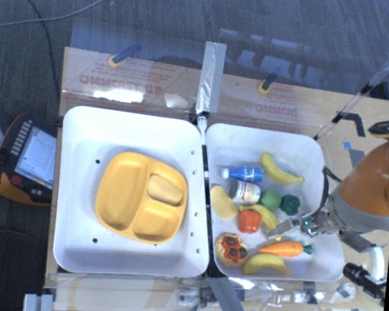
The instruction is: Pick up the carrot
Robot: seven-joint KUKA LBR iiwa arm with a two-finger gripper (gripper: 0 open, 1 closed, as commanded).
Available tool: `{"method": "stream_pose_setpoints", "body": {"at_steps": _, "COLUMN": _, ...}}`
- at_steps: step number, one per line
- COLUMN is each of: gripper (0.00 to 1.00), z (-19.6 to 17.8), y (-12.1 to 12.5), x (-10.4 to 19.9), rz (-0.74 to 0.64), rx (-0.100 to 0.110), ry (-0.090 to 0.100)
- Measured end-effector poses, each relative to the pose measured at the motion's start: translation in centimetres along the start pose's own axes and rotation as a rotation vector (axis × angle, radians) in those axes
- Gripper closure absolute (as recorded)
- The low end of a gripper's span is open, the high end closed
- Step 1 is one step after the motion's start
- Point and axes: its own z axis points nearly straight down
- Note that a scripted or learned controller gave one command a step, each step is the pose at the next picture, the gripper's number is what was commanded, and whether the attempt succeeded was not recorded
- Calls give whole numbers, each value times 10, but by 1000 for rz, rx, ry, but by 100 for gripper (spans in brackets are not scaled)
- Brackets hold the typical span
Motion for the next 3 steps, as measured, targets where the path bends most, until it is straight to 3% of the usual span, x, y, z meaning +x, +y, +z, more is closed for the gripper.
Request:
{"method": "stream_pose_setpoints", "body": {"at_steps": 1, "gripper": 0, "z": -32, "y": -1, "x": 29, "rz": -276, "rx": 16, "ry": -8}}
{"method": "stream_pose_setpoints", "body": {"at_steps": 2, "gripper": 0, "z": -30, "y": -3, "x": 24, "rz": -459, "rx": 19, "ry": -8}}
{"method": "stream_pose_setpoints", "body": {"at_steps": 3, "gripper": 0, "z": 1, "y": -7, "x": -8, "rz": -428, "rx": 10, "ry": -8}}
